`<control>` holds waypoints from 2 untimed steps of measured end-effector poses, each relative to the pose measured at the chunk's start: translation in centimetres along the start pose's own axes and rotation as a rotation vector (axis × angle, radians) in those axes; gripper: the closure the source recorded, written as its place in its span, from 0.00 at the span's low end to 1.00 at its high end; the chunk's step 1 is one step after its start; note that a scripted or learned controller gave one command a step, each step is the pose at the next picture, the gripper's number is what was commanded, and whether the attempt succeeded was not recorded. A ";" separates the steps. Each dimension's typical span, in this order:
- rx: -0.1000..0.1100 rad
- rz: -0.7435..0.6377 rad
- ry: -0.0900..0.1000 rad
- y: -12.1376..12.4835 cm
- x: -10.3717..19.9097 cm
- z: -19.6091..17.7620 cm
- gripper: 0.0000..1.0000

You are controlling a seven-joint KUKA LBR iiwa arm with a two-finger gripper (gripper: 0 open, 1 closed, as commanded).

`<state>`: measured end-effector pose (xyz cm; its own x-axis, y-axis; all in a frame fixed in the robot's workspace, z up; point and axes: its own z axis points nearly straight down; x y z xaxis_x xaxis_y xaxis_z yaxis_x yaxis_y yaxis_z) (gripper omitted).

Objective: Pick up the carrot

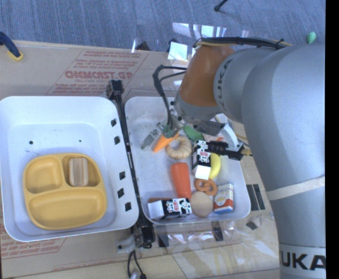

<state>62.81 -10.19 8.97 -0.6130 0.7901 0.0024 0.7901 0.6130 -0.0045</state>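
The carrot (163, 143) is a small orange cone with a green top. It lies in the right bin (139, 120), near the bin's upper middle, tilted with its tip toward the lower left. My gripper (151, 138) is down in that bin, right against the carrot's left side, and the grey arm with its orange band (201, 80) reaches over from the right. Whether the carrot is between the gripper's parts is not visible from this angle.
Close by the carrot in the right bin are a bagel (179, 148), an orange cylinder (181, 180), a cow-print carton (202, 154), a banana (215, 166), a pretzel (205, 186), an egg (201, 204) and a can (223, 197). The left bin (7, 115) holds a yellow divided tray (62, 205).
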 end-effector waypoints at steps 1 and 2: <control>-0.003 -0.008 -0.004 0.3 0.0 -1.3 1.00; -0.008 0.314 -0.002 2.1 9.4 -10.4 1.00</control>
<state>58.74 -1.44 19.41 -0.3386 0.9409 0.0000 0.9409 0.3386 0.0035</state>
